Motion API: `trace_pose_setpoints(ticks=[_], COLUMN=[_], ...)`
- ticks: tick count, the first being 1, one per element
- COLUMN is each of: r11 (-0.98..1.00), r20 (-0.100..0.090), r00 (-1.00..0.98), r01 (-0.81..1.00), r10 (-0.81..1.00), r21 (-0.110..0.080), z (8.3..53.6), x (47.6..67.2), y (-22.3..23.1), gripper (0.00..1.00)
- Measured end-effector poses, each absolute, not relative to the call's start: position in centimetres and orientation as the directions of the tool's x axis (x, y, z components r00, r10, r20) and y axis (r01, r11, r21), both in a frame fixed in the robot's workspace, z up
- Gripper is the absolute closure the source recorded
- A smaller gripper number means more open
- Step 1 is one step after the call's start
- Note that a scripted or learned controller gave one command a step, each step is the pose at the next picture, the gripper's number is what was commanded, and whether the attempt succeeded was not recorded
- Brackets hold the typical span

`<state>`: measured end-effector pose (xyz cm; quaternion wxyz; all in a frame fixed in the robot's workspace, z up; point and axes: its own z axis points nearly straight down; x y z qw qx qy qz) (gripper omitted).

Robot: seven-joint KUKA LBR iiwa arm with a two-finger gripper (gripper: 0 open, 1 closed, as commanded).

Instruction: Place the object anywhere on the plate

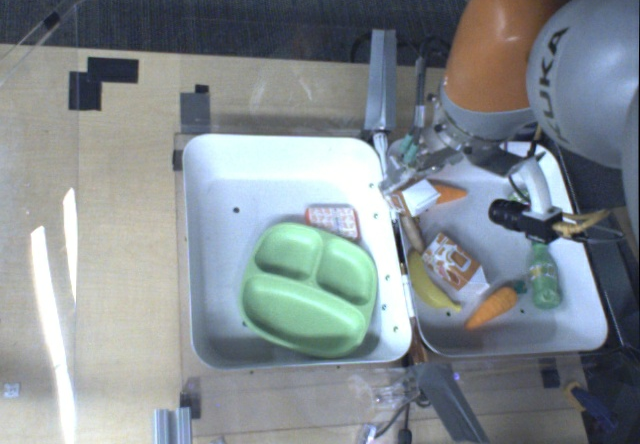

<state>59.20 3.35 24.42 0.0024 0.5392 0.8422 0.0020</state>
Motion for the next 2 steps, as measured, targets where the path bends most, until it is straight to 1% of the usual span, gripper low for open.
trace_pose_setpoints(ticks=[1, 2], r11=[0.535, 0.534], r20=[0.0, -0.001], r00=[-0.535, -0.534], r01=[0.845, 0.846], r10=[0.845, 0.846], r21=[0.003, 0.004], z=[18.0, 18.04], x=[53.12, 53.16], y=[12.12, 12.07], gripper=[1.0, 0.0])
